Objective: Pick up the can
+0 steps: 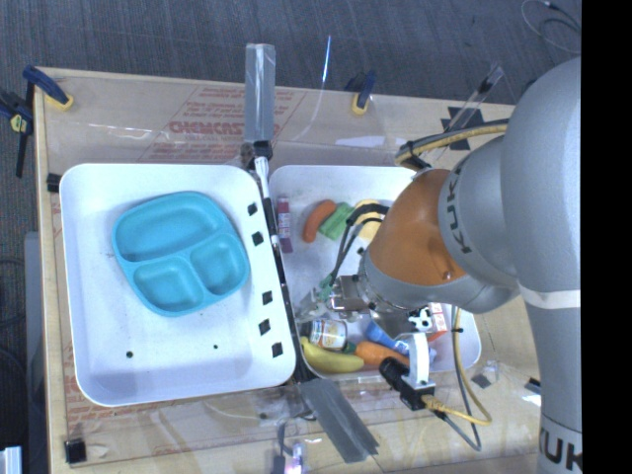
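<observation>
The can (331, 335) is a small one with a pale label, lying on its side near the front left of the right bin (296, 188). My gripper (336, 302) hangs just above and behind it, under the orange wrist band, low in the bin. The arm's bulk hides much of the bin's middle and right side. Whether the gripper touches the can I cannot tell.
A banana (332, 361) and an orange carrot (376, 352) lie right in front of the can. Another carrot (318, 219) and a green item (337, 221) sit at the bin's back. The left bin (89, 294) holds a blue divided plate (180, 251).
</observation>
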You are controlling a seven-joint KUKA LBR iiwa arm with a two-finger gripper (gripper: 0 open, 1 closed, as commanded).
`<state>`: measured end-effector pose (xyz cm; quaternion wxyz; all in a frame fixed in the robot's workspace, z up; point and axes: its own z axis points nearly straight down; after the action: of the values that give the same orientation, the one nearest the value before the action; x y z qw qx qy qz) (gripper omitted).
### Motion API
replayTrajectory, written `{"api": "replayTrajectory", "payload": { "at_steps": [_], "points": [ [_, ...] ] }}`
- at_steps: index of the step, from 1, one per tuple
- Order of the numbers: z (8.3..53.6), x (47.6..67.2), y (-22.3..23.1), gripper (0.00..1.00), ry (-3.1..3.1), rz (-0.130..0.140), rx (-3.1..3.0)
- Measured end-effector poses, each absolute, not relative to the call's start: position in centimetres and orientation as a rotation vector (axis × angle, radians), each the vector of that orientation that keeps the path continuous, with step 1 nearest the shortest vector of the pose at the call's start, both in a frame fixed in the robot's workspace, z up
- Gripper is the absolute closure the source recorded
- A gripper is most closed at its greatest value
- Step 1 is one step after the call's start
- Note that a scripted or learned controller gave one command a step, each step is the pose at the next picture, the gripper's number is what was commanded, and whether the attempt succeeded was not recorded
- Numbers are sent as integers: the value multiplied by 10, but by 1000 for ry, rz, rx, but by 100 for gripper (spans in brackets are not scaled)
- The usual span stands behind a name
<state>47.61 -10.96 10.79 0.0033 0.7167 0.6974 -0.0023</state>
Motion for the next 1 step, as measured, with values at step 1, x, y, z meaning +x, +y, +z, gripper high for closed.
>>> {"api": "replayTrajectory", "payload": {
  "at_steps": [1],
  "points": [
    [117, 477, -107, 100, 2197, -5, 2243]
  ]
}}
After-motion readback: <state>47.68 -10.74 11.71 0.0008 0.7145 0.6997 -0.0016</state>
